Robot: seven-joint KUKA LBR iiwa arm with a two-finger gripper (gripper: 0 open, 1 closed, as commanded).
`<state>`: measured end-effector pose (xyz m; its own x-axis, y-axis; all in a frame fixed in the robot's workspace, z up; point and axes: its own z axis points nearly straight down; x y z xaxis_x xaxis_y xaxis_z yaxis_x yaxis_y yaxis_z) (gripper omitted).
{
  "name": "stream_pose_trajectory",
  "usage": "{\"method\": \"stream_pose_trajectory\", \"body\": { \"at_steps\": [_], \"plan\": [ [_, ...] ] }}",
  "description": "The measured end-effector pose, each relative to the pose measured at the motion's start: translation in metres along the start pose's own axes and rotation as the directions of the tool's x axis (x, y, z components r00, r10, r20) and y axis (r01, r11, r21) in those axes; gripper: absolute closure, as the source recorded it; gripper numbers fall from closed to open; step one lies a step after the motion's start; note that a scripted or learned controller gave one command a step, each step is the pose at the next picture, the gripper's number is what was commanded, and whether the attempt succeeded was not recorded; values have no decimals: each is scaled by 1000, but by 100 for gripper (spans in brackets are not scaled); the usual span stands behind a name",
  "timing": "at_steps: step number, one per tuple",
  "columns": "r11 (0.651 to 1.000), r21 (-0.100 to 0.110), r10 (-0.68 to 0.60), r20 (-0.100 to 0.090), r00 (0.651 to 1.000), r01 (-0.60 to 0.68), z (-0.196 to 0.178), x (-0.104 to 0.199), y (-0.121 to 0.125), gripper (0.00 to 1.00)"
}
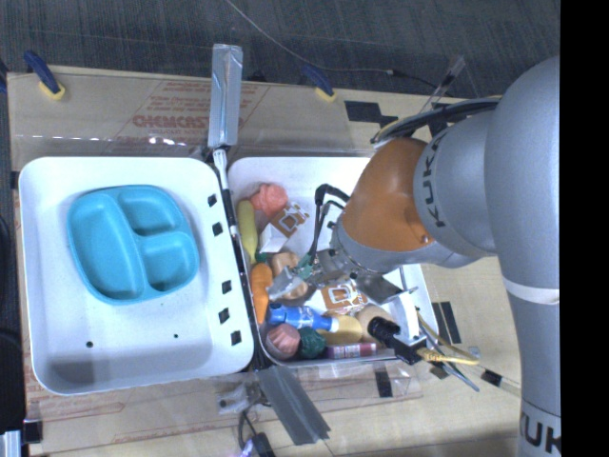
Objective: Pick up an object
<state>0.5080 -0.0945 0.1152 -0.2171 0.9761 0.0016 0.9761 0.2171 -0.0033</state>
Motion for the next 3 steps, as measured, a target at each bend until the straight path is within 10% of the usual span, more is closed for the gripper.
{"method": "stream_pose_trajectory", "body": {
  "at_steps": [1,2,3],
  "plan": [
    [999,-6,-43,11,999,43,20,-11,13,0],
    [949,-5,-314,4,949,314,-78,29,52,0],
    [948,-3,-318,4,948,318,-87,28,52,100]
  ]
}}
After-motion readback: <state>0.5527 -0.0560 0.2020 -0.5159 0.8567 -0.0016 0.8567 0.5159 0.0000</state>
